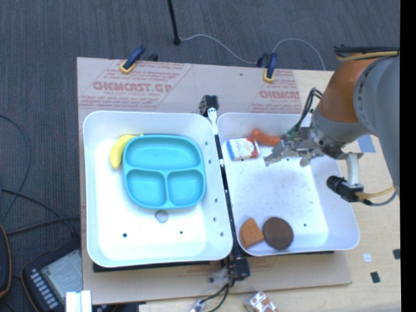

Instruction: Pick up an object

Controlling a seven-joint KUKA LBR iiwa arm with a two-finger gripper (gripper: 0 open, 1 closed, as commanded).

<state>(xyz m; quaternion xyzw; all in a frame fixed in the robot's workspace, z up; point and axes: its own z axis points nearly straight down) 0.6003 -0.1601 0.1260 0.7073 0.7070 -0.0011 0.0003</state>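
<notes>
In the right bin (338, 229), my gripper (286, 160) hangs over the upper middle of the floor, fingers spread open with nothing between them. A small white and red box (242, 149) lies just left of it, near the bin's upper left corner. An orange carrot-like piece (265, 137) lies beside the box, close to the left fingertip. At the bin's front, well below the gripper, a round dark brown cookie (278, 233) sits next to a tan biscuit (250, 232).
The left bin (104, 233) holds a blue divided plate (164, 171), a yellow banana (117, 151) at its left edge and a small grey item (161, 217) below it. Clamps and cables sit along the board's back edge.
</notes>
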